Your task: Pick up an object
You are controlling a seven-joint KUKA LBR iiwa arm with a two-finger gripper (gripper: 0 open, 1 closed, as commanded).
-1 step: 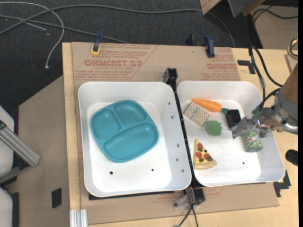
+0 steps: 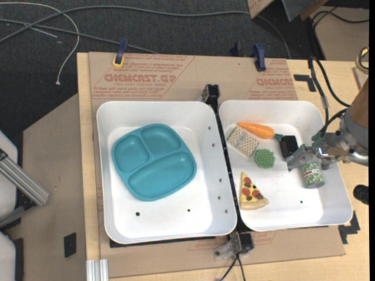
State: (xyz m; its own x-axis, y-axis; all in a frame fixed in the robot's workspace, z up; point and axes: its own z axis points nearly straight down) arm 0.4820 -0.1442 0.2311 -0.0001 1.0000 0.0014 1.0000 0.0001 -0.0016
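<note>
A small can (image 2: 313,177) with a green and white label and a dark top is standing upright, or nearly so, near the right wall of the right bin (image 2: 281,215). The gripper (image 2: 309,159) is hanging just over the can's top, seemingly touching it; its grey metal parts are covering the can's upper edge, and whether it is released or clenched cannot be told from this angle. The grey arm (image 2: 358,124) is reaching in from the right, over the bin's edge. To the left of the can, a bumpy green ball (image 2: 264,158) is lying near the middle of the bin. Above it, a pale speckled wedge (image 2: 242,141) is lying against an orange carrot (image 2: 256,130). A toy pizza slice (image 2: 252,192) is lying near the bin's left wall, well apart from the can. In the left bin (image 2: 117,215), a blue divided plate (image 2: 154,161) is lying flat.
</note>
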